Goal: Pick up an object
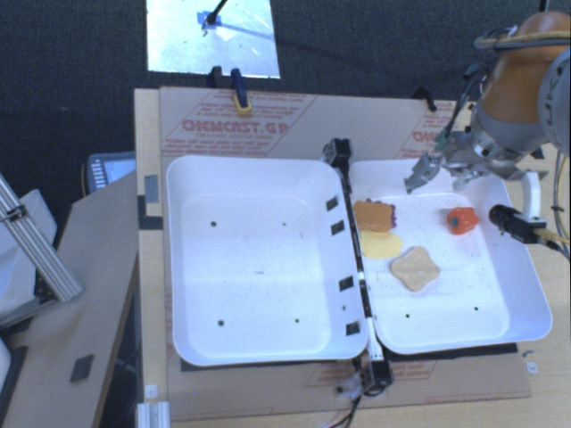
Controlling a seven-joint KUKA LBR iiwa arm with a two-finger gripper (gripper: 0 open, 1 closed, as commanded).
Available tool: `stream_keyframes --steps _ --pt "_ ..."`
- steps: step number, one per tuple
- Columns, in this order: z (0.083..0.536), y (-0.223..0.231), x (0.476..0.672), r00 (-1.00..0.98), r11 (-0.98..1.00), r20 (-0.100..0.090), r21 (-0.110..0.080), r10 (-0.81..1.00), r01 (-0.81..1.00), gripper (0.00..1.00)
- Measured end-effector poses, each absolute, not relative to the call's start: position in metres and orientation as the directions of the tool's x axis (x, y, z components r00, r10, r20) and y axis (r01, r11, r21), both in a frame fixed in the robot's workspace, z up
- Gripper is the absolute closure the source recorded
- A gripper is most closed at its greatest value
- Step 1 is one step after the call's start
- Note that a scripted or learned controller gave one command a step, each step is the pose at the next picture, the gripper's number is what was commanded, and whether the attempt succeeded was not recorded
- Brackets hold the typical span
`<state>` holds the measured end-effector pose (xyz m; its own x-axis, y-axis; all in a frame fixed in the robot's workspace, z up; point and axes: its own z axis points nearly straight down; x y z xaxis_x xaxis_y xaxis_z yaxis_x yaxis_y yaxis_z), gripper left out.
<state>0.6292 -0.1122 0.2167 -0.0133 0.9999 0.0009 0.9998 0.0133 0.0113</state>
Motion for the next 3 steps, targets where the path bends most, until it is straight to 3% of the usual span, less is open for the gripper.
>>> stream_keyframes --steps 1,2,3 --pt "0.226 -0.118 0.626 -0.008 0.008 -0.001 0.007 1.0 1.0 1.0" --pt "0.241 -0.198 0.577 0.007 -0.007 -0.004 0.001 1.0 1.0 1.0" --pt "0.347 -0.157 0.568 -0.008 0.008 -0.002 0.014 1.0 1.0 1.0"
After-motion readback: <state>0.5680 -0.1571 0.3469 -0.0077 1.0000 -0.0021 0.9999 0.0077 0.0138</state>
